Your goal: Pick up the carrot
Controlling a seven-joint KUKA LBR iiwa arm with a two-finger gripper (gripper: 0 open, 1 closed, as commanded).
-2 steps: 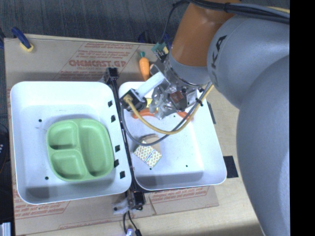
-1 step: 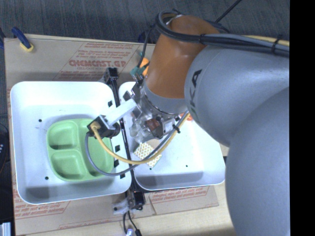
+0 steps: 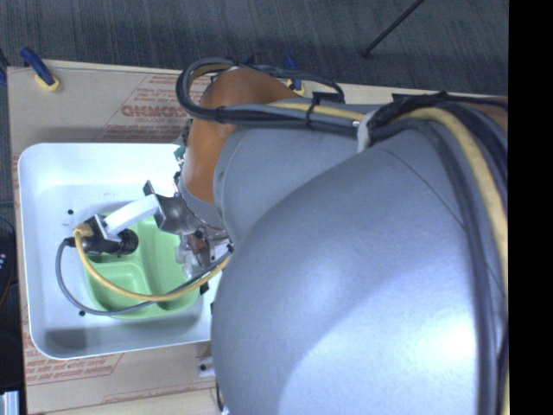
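There is one white bin (image 3: 34,232) to see, and in it one green tray-like object (image 3: 130,279). One grey arm (image 3: 363,275) reaches over it, with one orange band (image 3: 207,145). One yellow cable (image 3: 130,294) and one black cable (image 3: 65,275) loop over the bin. One blue clamp (image 3: 39,66) sits at the bench (image 3: 130,102) corner.

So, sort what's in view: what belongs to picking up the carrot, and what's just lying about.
Job in hand:
- grey arm, reaching over the left white bin
- its yellow cable

Lying about:
- green dish in that bin
- blue clamp at the bench's far corner
- printed cardboard under the bin
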